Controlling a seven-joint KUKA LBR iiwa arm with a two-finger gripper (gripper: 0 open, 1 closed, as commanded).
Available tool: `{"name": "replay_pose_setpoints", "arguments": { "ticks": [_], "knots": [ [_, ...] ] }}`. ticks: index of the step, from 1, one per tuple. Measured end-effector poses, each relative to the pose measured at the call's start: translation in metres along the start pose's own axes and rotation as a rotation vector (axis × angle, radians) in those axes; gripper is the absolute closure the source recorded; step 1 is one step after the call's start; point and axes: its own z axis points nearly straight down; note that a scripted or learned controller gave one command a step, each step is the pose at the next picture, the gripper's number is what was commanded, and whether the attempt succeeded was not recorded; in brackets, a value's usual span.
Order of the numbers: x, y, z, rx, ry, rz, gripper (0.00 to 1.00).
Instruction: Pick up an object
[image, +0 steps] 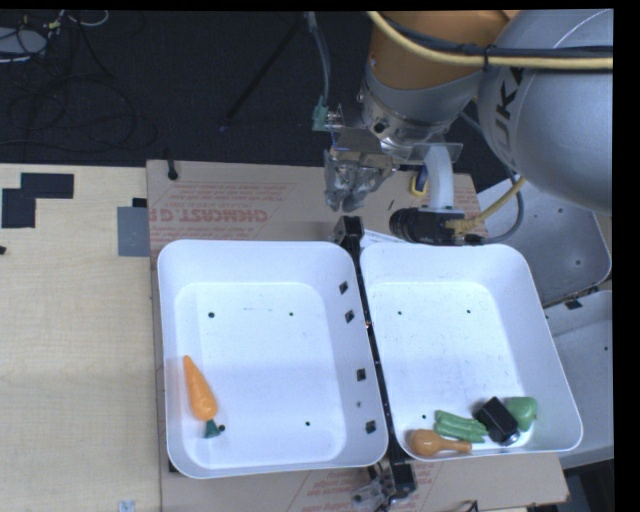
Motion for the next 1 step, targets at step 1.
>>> {"name": "replay_pose_setpoints", "arguments": {
  "ticks": [1],
  "knots": [
    [0.051,0.0161,-0.0032,-0.011,0.005,-0.012,1.0]
  ]
}}
